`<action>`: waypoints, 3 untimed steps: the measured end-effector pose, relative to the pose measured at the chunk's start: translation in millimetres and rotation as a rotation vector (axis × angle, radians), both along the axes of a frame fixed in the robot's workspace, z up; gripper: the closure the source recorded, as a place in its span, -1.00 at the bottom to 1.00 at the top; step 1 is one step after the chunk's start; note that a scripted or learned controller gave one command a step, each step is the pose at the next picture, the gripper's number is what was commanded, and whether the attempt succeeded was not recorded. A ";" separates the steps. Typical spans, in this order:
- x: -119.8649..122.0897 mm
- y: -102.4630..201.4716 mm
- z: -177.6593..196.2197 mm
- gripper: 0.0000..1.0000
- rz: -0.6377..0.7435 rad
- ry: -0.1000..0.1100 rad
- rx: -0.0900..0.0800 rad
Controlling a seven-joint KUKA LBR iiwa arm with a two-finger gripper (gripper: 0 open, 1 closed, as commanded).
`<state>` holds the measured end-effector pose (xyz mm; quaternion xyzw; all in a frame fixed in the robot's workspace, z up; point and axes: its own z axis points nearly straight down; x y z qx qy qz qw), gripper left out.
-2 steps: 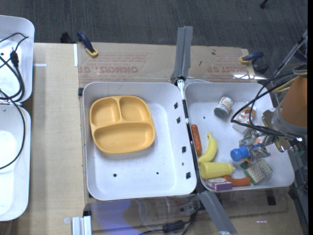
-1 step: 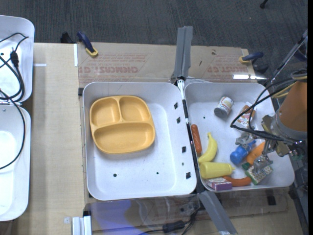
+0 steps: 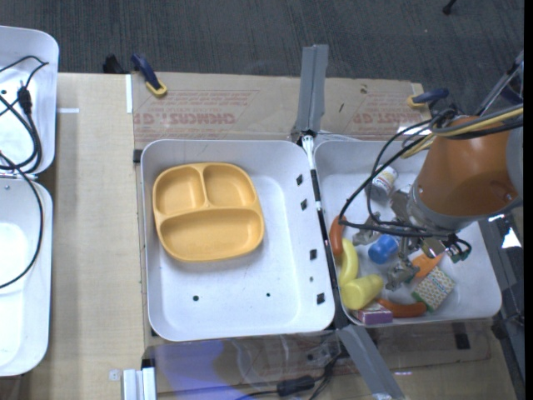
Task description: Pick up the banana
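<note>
The arm's gripper point(image 3: 408, 267) hangs low over the right bin point(image 3: 483, 302), its fingers lost among cables; their spread cannot be told. The banana point(image 3: 350, 261) lies by the bin's 9 o'clock wall, just above a yellow cup point(image 3: 362, 292). A yellow divided plate point(image 3: 208, 211) sits in the left bin point(image 3: 250, 307).

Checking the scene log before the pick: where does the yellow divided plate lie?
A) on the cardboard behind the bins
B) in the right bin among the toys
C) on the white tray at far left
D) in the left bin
D: the yellow divided plate lies flat in the left bin, apart from the clutter in the right bin.
</note>
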<state>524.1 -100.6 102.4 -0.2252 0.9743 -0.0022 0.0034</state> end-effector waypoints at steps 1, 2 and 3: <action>-34.0 -7.2 -7.0 -1.00 0.089 -0.008 0.002; -27.6 3.4 -10.1 -1.00 0.264 0.003 0.003; -15.7 -11.4 61.9 -1.00 0.314 0.004 0.004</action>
